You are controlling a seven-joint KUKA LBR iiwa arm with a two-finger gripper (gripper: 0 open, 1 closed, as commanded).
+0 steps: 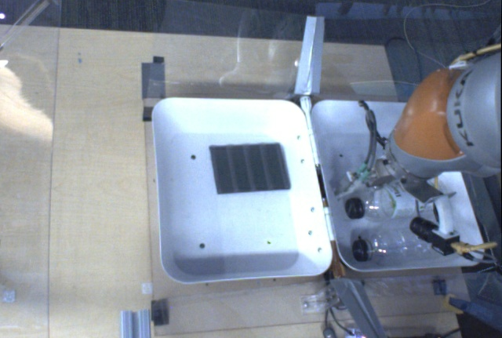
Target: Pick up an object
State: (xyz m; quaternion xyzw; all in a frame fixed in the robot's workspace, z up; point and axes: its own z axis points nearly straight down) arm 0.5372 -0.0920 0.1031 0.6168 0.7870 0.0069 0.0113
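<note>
Two clear plastic bottles [386,207] with black caps lie in the right bin [337,132], just below the gripper [375,178]. Its closure cannot be told. Likely the descent stage of a pick; next it must settle around one bottle's body.

The two bins, the left bin [180,172] and the right bin [333,136], are white. A dark grey mat [249,168] with stripes lies in the left one. The table [86,172] is light tan wood. The arm [471,109] is grey with an orange band [427,125]. Two see-through bottles [384,207] have black caps [355,208].
</note>
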